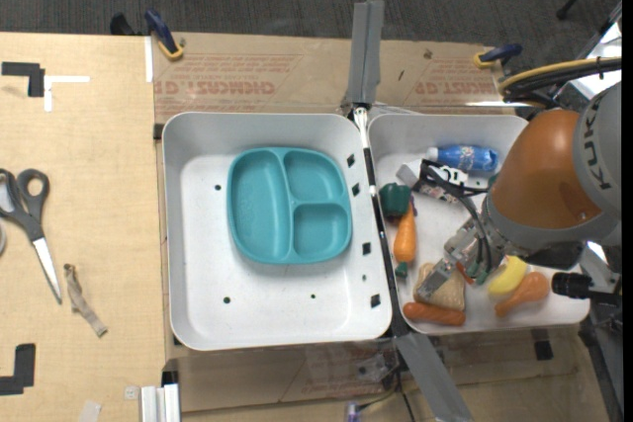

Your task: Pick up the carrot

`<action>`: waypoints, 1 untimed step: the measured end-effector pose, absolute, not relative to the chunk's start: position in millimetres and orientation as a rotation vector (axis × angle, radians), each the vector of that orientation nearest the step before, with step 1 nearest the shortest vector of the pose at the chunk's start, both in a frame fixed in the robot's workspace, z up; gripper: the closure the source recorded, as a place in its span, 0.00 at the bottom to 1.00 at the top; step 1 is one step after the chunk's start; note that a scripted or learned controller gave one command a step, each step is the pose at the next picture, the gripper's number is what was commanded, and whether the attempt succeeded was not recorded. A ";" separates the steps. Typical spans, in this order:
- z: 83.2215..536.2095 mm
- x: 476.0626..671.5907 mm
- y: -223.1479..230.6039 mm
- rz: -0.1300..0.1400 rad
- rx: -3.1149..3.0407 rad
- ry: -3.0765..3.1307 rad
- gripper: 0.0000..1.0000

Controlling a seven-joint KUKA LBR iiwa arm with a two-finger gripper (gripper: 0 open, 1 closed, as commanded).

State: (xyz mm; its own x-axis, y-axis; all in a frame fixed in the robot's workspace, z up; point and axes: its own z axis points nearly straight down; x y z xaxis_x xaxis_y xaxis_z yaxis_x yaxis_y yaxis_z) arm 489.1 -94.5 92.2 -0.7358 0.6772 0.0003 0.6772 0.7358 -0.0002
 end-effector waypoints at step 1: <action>93.0 530.7 -97.7 -0.001 -1.233 -2.892 0.00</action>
